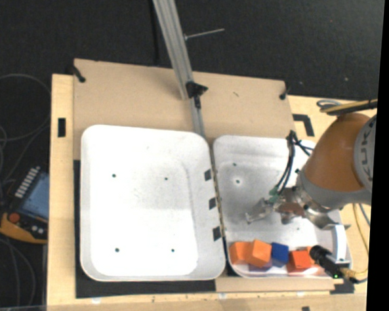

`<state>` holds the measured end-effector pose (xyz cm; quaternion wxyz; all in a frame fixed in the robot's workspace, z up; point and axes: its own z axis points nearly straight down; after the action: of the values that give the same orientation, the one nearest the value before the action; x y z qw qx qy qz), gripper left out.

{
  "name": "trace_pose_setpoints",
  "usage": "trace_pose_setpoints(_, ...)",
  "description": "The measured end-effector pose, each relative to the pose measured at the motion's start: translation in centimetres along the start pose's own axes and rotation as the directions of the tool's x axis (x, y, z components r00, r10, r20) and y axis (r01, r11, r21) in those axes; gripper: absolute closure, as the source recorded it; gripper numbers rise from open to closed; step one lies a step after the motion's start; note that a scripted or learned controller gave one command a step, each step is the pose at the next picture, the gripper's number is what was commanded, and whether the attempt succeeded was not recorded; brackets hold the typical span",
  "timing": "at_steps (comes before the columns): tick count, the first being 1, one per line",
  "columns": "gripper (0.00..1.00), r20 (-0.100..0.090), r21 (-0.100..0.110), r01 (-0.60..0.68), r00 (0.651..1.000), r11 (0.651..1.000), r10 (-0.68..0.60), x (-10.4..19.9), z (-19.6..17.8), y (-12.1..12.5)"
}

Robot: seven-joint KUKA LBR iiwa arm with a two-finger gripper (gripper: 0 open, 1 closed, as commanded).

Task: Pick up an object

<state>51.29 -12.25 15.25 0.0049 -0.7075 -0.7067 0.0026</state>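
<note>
Several small blocks lie along the near edge of the right bin (pixel 247 155): an orange block (pixel 242 252), a second orange block (pixel 261 251) leaning against it, a blue block (pixel 279 253) and an orange-red block (pixel 299 260). A sliver of something purple (pixel 260 268) shows under the orange ones. My gripper (pixel 271 214) hangs over the middle of the right bin, just behind the row of blocks. It is open, with nothing between its fingers.
The left bin (pixel 146 201) sits beside the right one, joined by dark clips (pixel 212 202). A slanted metal rail (pixel 178 45) rises behind the bins. Cables and a handheld pendant (pixel 24 207) lie off the bench at the left.
</note>
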Motion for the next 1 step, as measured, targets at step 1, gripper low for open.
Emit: trace_pose_setpoints(1, 0.00, 0.002, -0.008, 0.004, 1.000, 1.000, -0.004, 2.50, 2.29, -1.22)
